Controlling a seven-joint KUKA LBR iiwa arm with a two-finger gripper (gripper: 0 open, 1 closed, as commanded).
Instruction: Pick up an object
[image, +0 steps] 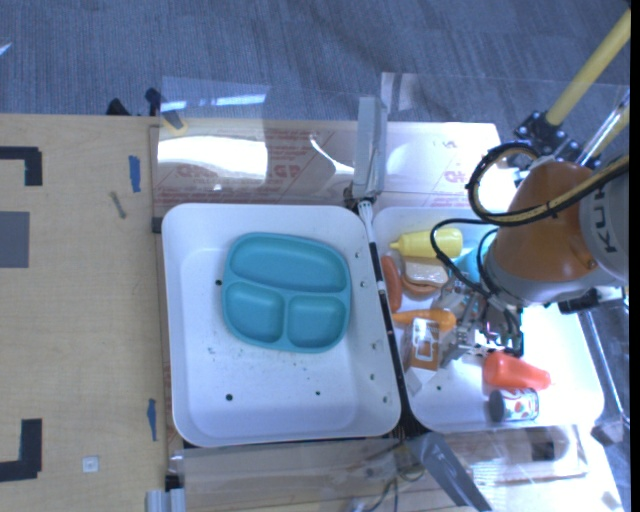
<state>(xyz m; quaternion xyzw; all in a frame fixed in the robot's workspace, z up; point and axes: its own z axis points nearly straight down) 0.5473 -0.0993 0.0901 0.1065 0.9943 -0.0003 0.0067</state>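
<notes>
From my seat the largest thing is the bench (70, 300), its pale wood taking up the left of the frame, with black marks near the left edge that the frame cuts off. On it sit two shallow white bins. The left bin (190, 400) fills the centre and I see all of it; it holds a teal divided plate (287, 291) lying flat in its upper half, and a few dark specks dot the bin floor around it. The right bin (450, 405) is at centre right, and much of it is covered by the arm (545, 235), which comes in from the right with its orange band over the bin's upper part. Black cables loop above the band.

Below the band, the gripper (478, 325) hangs low among the clutter in the right bin. It reads to me as a tangle of dark and metallic parts, and I cannot tell how it is set or whether it has anything.

The objects to pick from are crowded along the right bin's left side: a yellow bottle-like item (430, 242) at the top, a brownish piece (422, 275) just under it, a long orange-red stick (391, 283) beside the bin wall, and an orange-and-white package (427, 340) below. A blue object peeks out beside the arm, mostly hidden. Lower right of the gripper lies an orange-red object (515, 373), and just under it a small white can-like item (514, 405), its print too blurred to read.
</notes>
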